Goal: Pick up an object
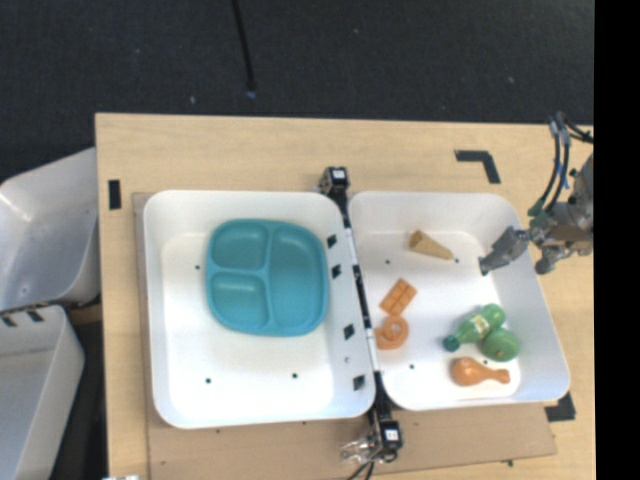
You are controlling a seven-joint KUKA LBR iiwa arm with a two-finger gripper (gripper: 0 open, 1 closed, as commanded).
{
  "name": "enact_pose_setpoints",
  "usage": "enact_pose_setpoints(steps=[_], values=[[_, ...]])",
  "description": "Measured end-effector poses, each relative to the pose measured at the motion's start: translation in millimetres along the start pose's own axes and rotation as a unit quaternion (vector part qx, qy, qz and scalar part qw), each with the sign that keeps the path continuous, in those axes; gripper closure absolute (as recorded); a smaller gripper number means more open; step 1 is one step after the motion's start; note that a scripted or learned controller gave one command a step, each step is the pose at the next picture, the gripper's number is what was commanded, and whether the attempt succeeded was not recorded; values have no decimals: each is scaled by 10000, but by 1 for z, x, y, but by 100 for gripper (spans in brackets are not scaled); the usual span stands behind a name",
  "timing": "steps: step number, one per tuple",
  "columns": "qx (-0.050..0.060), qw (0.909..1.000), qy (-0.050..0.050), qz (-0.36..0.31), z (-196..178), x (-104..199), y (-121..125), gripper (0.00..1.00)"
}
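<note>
Tan wedge [430, 245], orange block [398, 296], orange ring [392, 333], green bottle toy [476, 327], green round toy [502, 345] and orange gourd [478, 372]: six small toys to pick from, all lying in the right bin [445, 288]. Wedge near the back. Block and ring close to the middle wall. Two green toys touching each other, with the gourd just in front of them. None lifted yet.

Gripper [525, 256] up over the right side of that bin, toward the back. Spread open, with nothing between its two fingers. Not touching any toy. Between the wedge and the green toys, but apart from both.

Looks like the very start of the job: reaching in, nothing grabbed. Hard to say which toy is meant.

Next, pick one toy and go for just that one. Easiest guess: the wedge, lying alone with bare floor all around. Trickier: the green pair and the gourd, packed close, easy to bump or to grab two at once. Line up right above the toy, one finger on each side. Go straight down, nearly to the floor of the bin. Squeeze shut, then lift slowly and check for the toy between the fingers.

Over in the left bin [180, 368], just a blue plate [268, 276]. Nothing to do there.
</note>
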State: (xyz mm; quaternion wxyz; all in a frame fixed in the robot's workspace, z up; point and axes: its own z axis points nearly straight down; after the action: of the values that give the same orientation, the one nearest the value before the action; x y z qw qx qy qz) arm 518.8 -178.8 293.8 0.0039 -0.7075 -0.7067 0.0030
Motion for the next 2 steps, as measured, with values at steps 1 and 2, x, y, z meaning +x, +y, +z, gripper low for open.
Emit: enact_pose_setpoints(steps=[1,2], values=[[-58,10000,-10,-10,-6,0,2,0],[-28,10000,-11,-4,56,-2,7,0]])
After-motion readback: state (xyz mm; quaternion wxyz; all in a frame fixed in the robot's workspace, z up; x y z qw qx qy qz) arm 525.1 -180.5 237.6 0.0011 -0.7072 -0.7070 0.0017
